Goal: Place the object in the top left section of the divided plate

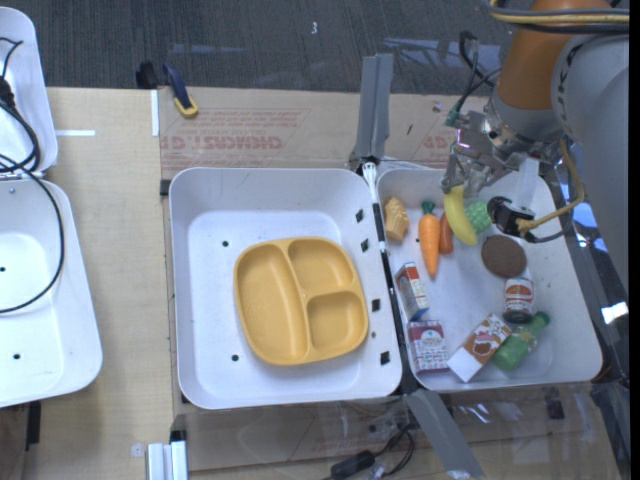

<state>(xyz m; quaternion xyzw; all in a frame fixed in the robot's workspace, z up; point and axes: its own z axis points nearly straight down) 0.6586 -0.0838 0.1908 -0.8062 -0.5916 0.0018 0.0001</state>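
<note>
Jaws of the gripper sit low over the back of the right bin, touching or just above the banana; whether they are released or clenched on it cannot be told, since the wrist covers them. Judged step: the pick, with the transfer to the yellow plate in the left bin not yet done. Next move calls for a confirmed grasp, a lift clear of the carrot, then travel to the plate's top left section; the banana's upper end is hidden.

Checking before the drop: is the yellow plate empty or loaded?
Empty. All three sections of the plate show bare yellow. The banana and carrot lie in the right bin.
</note>
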